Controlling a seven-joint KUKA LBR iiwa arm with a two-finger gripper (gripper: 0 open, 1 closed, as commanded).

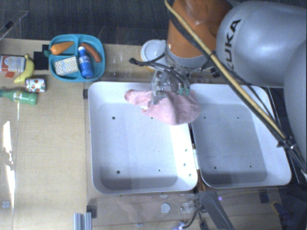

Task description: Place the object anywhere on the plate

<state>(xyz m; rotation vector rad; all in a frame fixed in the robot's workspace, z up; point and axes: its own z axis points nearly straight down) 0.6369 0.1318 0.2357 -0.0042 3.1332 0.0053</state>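
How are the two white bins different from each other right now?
The left bin has a pink cloth lying over its upper right corner, under the gripper; the right bin gets only the cloth's edge. The grey arm covers much of the right bin's top; the left bin's floor shows almost whole. Both are shallow, white and rectangular.

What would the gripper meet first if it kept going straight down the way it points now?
Most likely the pink cloth, which hangs bunched right at the gripper. Below that lies the floor of the left bin near its right wall, though depth is hard to judge from above.
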